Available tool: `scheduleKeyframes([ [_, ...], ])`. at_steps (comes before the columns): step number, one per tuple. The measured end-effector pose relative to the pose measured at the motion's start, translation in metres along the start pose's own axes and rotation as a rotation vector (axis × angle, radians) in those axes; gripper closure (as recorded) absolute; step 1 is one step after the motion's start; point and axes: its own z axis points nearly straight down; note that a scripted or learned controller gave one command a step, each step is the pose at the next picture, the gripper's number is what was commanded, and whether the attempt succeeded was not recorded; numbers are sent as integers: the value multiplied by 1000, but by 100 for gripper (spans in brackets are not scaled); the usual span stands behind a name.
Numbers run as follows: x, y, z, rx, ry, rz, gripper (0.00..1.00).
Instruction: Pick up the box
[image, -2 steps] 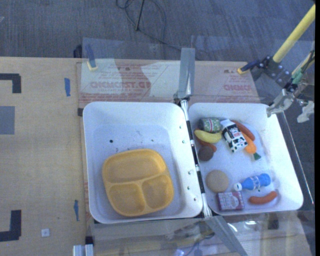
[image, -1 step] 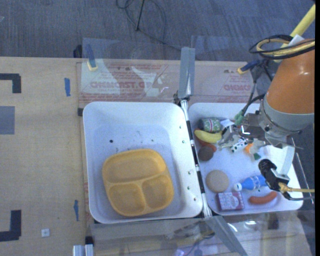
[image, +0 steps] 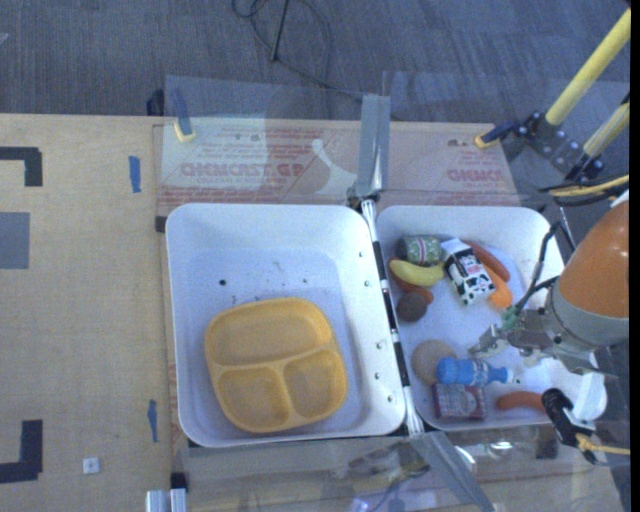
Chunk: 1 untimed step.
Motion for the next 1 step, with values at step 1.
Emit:
scheduleKeyframes([
  [1,32,63,15,-8,-2,4,0],
])
